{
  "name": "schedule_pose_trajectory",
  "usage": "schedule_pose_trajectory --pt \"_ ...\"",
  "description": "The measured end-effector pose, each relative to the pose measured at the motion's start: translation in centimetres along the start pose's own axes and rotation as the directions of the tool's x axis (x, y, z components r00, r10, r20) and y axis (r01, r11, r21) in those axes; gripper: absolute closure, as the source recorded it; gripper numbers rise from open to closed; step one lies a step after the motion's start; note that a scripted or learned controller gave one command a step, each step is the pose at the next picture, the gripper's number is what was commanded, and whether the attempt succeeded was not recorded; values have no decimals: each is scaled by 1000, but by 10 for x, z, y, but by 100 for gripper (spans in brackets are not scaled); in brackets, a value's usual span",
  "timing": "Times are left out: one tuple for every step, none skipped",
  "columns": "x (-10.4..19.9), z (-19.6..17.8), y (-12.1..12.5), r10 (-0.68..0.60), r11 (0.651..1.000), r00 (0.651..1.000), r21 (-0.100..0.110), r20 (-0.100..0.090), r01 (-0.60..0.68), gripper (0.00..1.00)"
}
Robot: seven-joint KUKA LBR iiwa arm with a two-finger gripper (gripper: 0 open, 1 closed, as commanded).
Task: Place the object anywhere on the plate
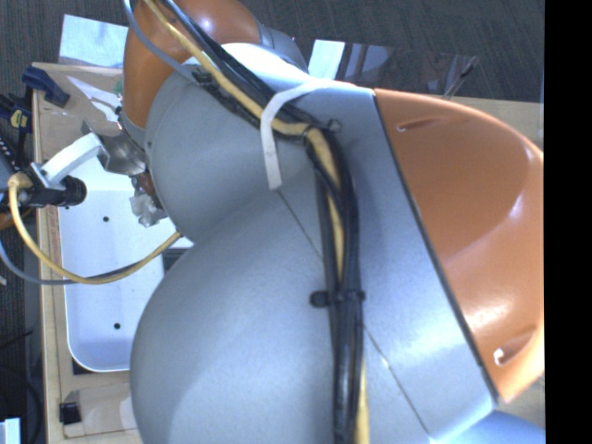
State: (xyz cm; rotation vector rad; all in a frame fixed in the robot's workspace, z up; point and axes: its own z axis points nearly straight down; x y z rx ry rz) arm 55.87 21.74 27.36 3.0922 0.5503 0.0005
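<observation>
Grey-and-orange arm (pixel 305 248) looming across the bench, crowding the white bin (pixel 92 276) at left, yellow cable (pixel 83 276) looping over its rim, gripper state and object position impossible to tell.

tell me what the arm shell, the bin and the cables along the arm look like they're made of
Arm shell: looks like painted metal or hard plastic, grey with a fine satin sheen; the orange band is glossier, showing bright highlights. Bin: smooth white, probably moulded plastic, with rounded corners. Cables: black and yellow flexible jackets, likely rubber or plastic, held by a white tie.
</observation>
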Motion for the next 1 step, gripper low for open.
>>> schedule_pose_trajectory --pt "0 1 -1 -174 985 985 5 6 174 100"
